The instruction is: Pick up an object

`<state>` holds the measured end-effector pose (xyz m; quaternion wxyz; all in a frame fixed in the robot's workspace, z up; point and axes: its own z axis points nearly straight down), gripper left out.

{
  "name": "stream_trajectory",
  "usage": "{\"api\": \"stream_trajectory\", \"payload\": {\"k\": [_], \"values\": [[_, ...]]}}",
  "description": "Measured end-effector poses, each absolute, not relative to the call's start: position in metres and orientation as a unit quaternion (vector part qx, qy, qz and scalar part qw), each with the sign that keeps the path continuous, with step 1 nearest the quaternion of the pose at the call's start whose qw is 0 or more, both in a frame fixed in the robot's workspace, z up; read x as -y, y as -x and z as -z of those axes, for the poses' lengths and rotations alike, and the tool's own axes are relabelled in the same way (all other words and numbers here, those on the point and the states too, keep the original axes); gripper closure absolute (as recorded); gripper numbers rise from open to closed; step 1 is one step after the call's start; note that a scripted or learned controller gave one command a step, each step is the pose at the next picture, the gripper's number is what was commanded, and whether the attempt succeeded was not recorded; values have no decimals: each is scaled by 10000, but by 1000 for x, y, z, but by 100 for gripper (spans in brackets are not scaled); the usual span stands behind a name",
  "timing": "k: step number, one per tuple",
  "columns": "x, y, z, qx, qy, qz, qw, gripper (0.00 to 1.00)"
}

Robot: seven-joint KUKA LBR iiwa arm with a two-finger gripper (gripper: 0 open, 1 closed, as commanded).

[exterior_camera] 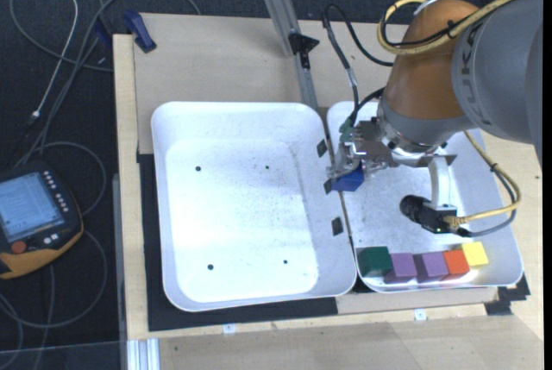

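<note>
My gripper (348,172) hangs over the left edge of the right bin (504,226), close to the wall shared with the left bin. A small blue block (348,181) sits between its fingers, which are shut on it, and looks lifted a little off the bin floor. Along the right bin's front wall lies a row of blocks: green (373,260), purple (404,266), a second purple (430,266), orange (456,260) and yellow (475,253). The grey arm with its orange band (435,32) covers the back of the right bin.
The left bin (233,204) lies to the left of the gripper. A slanted metal pole (280,2) rises behind the bins. A black cable plug (423,211) hangs under the wrist. A teach pendant (30,213) lies off the bench at the left.
</note>
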<state>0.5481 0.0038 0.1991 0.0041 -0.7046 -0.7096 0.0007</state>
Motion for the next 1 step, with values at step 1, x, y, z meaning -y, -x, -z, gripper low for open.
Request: {"api": "stream_trajectory", "payload": {"k": [1], "values": [[-76, -560, -273, 7107, 7035, 44, -12, 100]]}}
